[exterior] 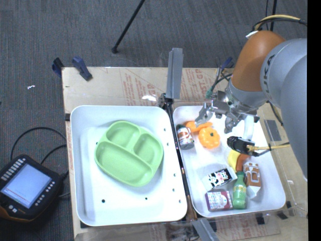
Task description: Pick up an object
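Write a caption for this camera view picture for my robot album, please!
Robot claw hovers open over an orange pumpkin toy in the right bin.

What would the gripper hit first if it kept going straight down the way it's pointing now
Most likely the orange pumpkin-like toy. The gripper points down into the right bin, with the toy just below its fingers. Depth is hard to judge from this slanted view, so it could instead land on the bin floor beside it.

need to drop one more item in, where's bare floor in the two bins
Left white bin: bare strips around the green divided plate, widest along the near edge. Right white bin: a bare patch mid-left, between the small can, orange pumpkin toy and cow-print carton. Its near right corner is crowded.
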Robot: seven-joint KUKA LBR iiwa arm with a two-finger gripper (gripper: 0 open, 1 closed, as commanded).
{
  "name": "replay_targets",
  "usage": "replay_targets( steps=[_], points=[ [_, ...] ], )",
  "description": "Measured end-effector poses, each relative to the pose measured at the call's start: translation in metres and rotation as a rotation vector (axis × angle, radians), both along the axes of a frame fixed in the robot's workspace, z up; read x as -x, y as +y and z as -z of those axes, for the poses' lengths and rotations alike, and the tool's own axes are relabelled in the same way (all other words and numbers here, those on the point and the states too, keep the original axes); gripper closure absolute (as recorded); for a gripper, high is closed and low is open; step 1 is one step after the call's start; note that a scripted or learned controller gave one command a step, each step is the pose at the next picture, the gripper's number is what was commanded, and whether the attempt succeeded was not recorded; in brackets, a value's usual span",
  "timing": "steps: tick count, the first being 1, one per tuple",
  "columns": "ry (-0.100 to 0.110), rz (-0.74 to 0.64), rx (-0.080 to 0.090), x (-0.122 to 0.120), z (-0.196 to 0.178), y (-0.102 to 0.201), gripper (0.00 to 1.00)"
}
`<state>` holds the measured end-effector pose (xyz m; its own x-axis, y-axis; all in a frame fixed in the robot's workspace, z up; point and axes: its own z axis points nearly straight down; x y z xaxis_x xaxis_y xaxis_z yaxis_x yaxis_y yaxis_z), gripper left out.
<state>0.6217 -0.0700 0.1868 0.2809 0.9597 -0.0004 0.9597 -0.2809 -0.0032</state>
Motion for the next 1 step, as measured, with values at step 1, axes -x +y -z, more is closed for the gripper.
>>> replay_targets(
  steps=[1],
  points=[
    [0.003, 0.108, -0.001, 0.0251, 0.1006, -0.0488, 0.00]
  ],
)
